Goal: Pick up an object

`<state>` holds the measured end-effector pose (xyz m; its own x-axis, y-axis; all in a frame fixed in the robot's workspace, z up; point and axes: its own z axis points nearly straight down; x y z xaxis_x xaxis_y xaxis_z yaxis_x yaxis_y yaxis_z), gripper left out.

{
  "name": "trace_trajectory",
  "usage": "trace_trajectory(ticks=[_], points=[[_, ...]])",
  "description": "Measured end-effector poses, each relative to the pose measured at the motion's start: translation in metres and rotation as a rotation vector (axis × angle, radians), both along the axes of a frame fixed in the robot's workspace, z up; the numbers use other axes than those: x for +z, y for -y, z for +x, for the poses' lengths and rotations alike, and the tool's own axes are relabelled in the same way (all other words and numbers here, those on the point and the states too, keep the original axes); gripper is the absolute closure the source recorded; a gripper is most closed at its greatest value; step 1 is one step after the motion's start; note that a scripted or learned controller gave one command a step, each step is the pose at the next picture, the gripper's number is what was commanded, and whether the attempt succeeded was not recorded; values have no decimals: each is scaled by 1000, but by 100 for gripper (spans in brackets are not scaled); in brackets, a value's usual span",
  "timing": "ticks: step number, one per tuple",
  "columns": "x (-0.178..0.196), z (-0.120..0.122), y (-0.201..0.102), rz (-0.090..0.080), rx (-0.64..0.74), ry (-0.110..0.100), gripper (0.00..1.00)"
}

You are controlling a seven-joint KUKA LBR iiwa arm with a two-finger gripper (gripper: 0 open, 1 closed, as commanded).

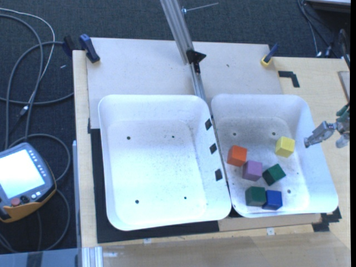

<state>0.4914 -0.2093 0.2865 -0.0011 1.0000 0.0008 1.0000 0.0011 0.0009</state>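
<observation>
Cubes, six by my count, clustered in right bin (314,149): orange cube (237,155), yellow cube (285,146), purple cube (252,169), two green cubes (273,174) (255,196), blue cube (273,199). Gripper (311,139) at right bin's right rim, near yellow cube; jaws' state I cannot tell. Left bin (111,107) beside it on bench (144,65).

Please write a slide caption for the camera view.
Metal gripper at right bin's edge; orange, yellow and purple cubes inside.

Both bins, left bin (156,166) and right bin (311,166), look like smooth white plastic, slightly glossy, speckled with dark scuffs. Bench (139,65) reads as pale matt wood. Slanted pole (173,18) is bare brushed metal; floor (33,65) looks like dark rough carpet.
</observation>
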Motion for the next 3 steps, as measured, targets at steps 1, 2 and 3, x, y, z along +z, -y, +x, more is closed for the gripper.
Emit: trace_trajectory(ticks=[1,2,3], points=[[-85,-10,-99,6,7,-9,0],[-166,-7,-98,-4,-1,13,0],[-175,59,-38,-8,0,25,0]])
